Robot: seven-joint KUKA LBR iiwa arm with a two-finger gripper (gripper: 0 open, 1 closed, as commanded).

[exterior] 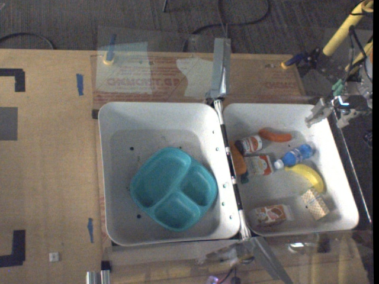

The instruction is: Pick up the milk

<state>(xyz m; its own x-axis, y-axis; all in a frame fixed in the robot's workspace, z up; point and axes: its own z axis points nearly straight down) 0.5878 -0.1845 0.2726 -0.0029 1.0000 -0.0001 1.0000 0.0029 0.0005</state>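
Two small cartons lie in the right bin [349, 215], and either could be the milk. One is a white and orange carton [272, 214] on its side near the front wall. The other is a carton with a red and green print [259, 165] near the bin's middle left. My gripper [329, 109] hovers over the bin's far right corner, well away from both cartons and with nothing seen in it. The arm [346, 25] comes in from the upper right.
The right bin also holds a small red-labelled bottle [250, 144], an orange sausage [275, 136], a blue bottle [296, 155], a banana [308, 175], a waffle-like block [315, 204] and a carrot [238, 160]. A teal divided plate [173, 188] lies in the left bin [118, 123].
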